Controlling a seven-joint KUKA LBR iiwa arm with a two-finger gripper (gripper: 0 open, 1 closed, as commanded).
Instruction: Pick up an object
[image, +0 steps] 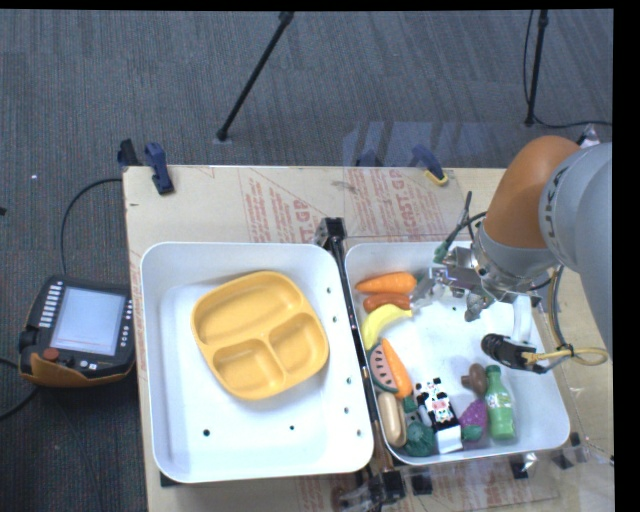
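Gripper (455, 290): we cannot tell its state. It hangs over the right bin (548, 395); banana (383, 322) lies just leftward, long axis slanting.

Even, bright overhead light on my two shallow white bins (170, 300); soft shadows; slight glare; mild blur throughout.

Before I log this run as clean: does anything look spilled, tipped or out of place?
Nothing spilled. The toy food sits heaped in the right bin, the green bottle lying flat. The yellow plate sits askew in the left bin.
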